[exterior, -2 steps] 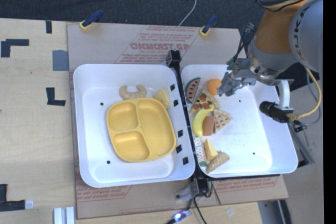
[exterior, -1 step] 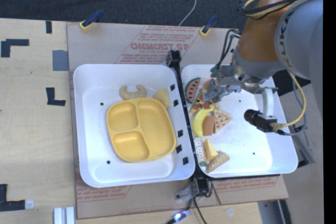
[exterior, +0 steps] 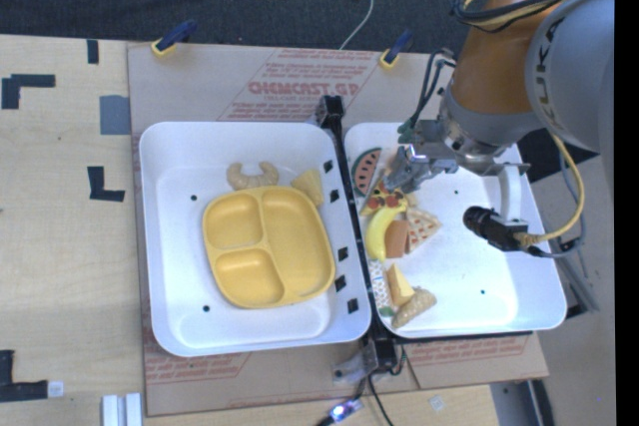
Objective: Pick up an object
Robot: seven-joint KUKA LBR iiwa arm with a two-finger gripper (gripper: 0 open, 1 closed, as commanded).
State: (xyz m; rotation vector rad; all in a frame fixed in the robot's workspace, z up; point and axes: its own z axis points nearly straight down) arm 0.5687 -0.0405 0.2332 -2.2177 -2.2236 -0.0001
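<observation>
Claw is hovering over the toy food pile at the right bin's left wall; its grip state is unclear. Pieces are looking light, rigid, slick; the banana's narrow midsection is looking graspable.

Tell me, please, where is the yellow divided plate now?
The yellow divided plate lies in the left bin, near its middle. A beige curved piece sits just above it, and a pale yellow wedge is at its upper right corner.
</observation>
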